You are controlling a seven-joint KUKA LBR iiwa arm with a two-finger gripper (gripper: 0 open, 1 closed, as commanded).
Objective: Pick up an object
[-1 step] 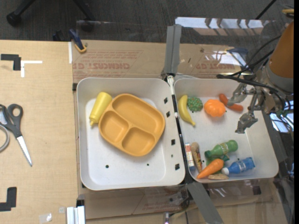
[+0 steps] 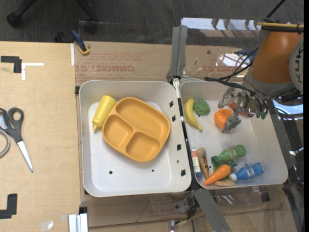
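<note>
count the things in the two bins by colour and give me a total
Yellow: 3, the tray, bottle and banana
Green: 2, the broccoli and bottle
Orange: 2, the carrot and fruit
Blue: 1, the bottle
Total: 8

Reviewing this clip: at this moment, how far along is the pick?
Done: the gripper has reached into the right bin and sits low beside the orange round object. In hand: nothing visibly between its fingers. Left: closing on an item and lifting it; the banana, green bottle, carrot and blue bottle lie on the bin floor.
</note>
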